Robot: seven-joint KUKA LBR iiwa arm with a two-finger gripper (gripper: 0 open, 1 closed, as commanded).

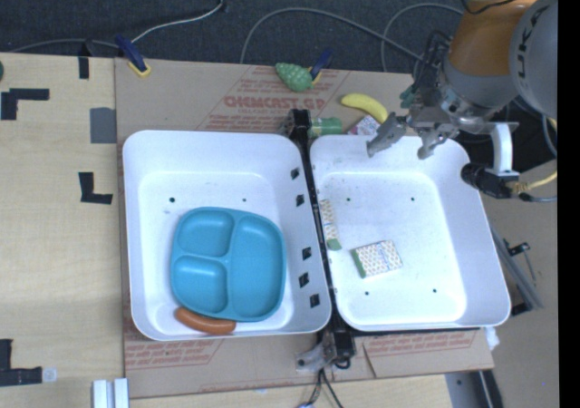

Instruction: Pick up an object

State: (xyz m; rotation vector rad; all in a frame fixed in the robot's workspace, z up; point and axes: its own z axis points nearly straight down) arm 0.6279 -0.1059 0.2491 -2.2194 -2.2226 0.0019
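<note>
Hovering above the right bin [471,302], the hand [403,141] gapes, holding nothing.

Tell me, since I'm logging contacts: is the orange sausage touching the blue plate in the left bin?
Touching. The camera view shows the orange sausage lying against the front rim of the blue plate, with no white bin floor between them.
</note>
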